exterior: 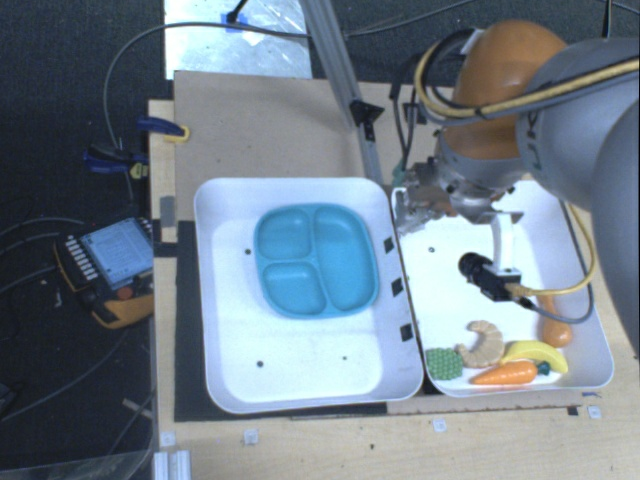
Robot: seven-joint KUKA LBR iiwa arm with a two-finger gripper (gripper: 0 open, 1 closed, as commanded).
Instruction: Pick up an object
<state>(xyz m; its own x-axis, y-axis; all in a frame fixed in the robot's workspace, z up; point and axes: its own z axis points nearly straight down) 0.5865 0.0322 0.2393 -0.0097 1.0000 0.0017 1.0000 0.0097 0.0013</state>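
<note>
Blocking rt bin top, arm; tool hidden

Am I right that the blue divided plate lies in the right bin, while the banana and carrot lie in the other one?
Not quite: the camera view shows the blue divided plate in the left bin. The banana and carrot lie in the right bin.
</note>
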